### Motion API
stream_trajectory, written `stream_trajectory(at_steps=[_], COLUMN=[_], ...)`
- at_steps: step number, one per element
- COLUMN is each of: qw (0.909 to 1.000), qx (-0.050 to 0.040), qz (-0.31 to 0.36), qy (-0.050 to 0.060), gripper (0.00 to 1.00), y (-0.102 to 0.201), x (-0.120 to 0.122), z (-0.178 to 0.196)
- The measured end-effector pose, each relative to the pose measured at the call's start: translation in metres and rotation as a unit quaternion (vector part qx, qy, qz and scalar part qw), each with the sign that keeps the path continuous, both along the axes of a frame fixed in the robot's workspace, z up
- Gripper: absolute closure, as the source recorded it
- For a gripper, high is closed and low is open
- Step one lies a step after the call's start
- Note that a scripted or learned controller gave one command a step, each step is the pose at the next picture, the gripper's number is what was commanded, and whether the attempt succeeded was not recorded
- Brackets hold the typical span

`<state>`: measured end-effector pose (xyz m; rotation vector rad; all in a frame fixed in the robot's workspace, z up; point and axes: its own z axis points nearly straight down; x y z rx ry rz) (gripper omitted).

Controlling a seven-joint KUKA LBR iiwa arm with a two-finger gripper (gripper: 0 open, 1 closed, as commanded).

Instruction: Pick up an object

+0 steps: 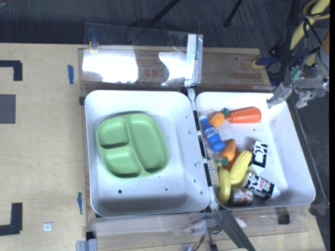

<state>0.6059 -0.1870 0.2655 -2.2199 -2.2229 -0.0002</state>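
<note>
Camera view: gripper (289, 95) is seen at the right bin's (293, 156) far corner; finger state cannot be told. Toys (238, 156) are heaped below-left, partly overlapped.

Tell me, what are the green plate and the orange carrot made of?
The green three-compartment plate looks like matte moulded plastic: even colour, soft rounded edges. The orange toy carrot with a green tip seems smooth plastic too, with a faint sheen along its top, though rubber is possible.
</note>
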Motion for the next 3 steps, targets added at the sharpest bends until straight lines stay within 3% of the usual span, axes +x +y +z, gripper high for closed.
stream_trajectory(at_steps=[1, 2, 3], qw=[0.9993, 0.9989, 0.9988], qx=[-0.0002, -0.0021, -0.0029], qz=[0.037, 0.047, 0.048], qy=[0.000, 0.005, 0.010], gripper=[0.00, 0.00, 1.00], y=[0.009, 0.029, 0.028], x=[0.028, 0.053, 0.051], z=[-0.139, -0.167, -0.158])
